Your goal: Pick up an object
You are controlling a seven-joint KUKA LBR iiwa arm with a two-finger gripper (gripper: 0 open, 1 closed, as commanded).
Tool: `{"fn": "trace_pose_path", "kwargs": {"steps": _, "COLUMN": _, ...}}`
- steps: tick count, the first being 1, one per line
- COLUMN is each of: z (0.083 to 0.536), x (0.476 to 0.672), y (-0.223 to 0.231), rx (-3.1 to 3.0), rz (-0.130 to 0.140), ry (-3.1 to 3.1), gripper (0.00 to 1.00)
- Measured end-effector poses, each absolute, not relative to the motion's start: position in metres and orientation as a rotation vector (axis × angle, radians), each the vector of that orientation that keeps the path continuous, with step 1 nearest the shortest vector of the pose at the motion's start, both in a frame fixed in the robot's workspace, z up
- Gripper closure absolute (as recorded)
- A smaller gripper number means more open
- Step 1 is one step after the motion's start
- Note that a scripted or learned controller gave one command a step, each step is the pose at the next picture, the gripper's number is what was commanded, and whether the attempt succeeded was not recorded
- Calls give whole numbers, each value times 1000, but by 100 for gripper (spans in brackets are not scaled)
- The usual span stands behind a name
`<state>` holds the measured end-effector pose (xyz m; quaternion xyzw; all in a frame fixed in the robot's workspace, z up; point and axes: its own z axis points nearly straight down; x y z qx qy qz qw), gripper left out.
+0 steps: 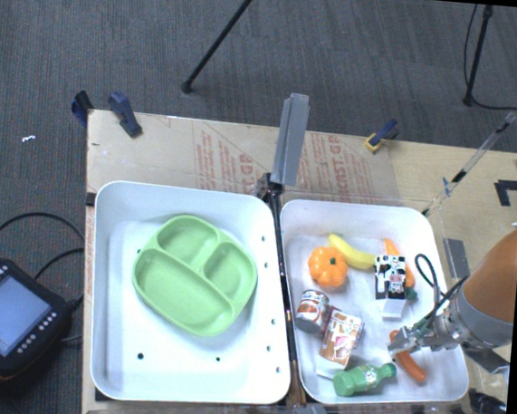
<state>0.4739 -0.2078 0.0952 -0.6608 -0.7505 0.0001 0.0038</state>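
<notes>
Carrot (411, 366): lower right of frame, in right bin (367, 217), just beneath gripper (412, 342). Likely light, rigid, smooth plastic; best pinched across mid-length. Gripper opening impossible to tell; nothing visibly held.

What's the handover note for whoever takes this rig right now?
Gripper: low in the right white bin, near its right wall, by an orange carrot; nothing visibly held.
Same bin: orange pumpkin, yellow banana, cow-print carton, small can, printed box, green bottle.
Left white bin: green divided plate.
Done: nothing lifted.
Left: grasp and lift one object.
</notes>
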Motion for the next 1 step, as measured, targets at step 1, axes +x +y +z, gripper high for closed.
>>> {"fn": "trace_pose_path", "kwargs": {"steps": 1, "z": 234, "x": 483, "y": -167, "rx": -2415, "rz": 4, "ry": -2004, "gripper": 100}}
